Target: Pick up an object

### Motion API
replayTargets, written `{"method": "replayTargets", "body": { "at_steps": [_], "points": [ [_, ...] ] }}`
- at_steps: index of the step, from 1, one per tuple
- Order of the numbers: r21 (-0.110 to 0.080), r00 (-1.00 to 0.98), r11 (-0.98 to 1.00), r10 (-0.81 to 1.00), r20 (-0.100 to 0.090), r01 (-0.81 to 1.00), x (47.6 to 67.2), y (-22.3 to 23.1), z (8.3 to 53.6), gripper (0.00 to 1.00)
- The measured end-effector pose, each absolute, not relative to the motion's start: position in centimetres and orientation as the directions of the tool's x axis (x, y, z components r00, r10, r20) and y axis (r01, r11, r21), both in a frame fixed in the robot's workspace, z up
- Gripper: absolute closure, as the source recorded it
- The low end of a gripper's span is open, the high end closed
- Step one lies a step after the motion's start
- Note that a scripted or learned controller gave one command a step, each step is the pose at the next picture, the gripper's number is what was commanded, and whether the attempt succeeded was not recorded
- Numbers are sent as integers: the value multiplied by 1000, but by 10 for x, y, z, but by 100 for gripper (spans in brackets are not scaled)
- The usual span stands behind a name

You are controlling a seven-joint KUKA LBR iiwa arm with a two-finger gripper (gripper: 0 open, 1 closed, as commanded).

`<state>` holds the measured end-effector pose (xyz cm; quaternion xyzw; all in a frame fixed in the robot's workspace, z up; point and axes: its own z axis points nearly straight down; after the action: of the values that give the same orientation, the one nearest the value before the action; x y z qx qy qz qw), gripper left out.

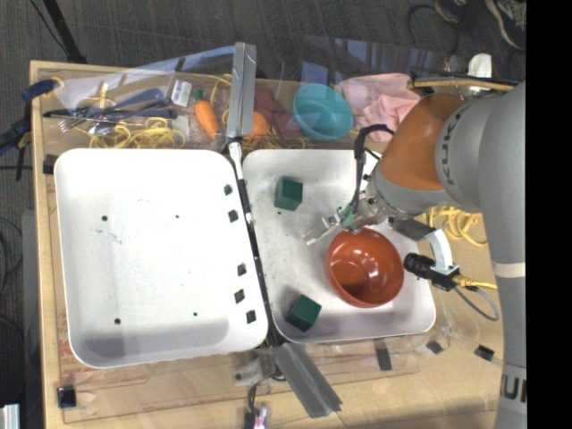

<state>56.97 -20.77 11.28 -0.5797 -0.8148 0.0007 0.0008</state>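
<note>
The right bin (268, 239) holds a red-orange bowl (365, 268) at its near right, standing upright with its opening up. One dark green cube (288, 193) lies toward the bin's far left, and a second green cube (304, 312) sits at the near edge. My gripper (338, 223) hangs low over the bin, just at the bowl's far-left rim, with the grey arm and orange band rising to the right. The upper cube is about a hand's width to the gripper's left. I see nothing held.
The left bin (143, 257) lies beside the right one, across a narrow divider. Behind the bins are a teal bowl (322, 112), a pink cloth (386, 98), an orange carrot-like toy (206, 117) and a tangle of yellow cord (134, 134).
</note>
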Motion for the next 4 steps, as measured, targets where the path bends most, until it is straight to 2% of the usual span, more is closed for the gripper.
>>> {"method": "replayTargets", "body": {
  "at_steps": [1, 2, 3, 4],
  "points": [
    [1, -441, 441, 898, 0, 898, 554, -208, 93, 0],
    [1, -445, 445, 895, -1, 895, 555, -208, 104, 100],
    [0, -243, 243, 970, 0, 970, 557, -138, 259, 100],
    [0, -243, 243, 970, 0, 970, 557, -138, 259, 0]
  ]
}}
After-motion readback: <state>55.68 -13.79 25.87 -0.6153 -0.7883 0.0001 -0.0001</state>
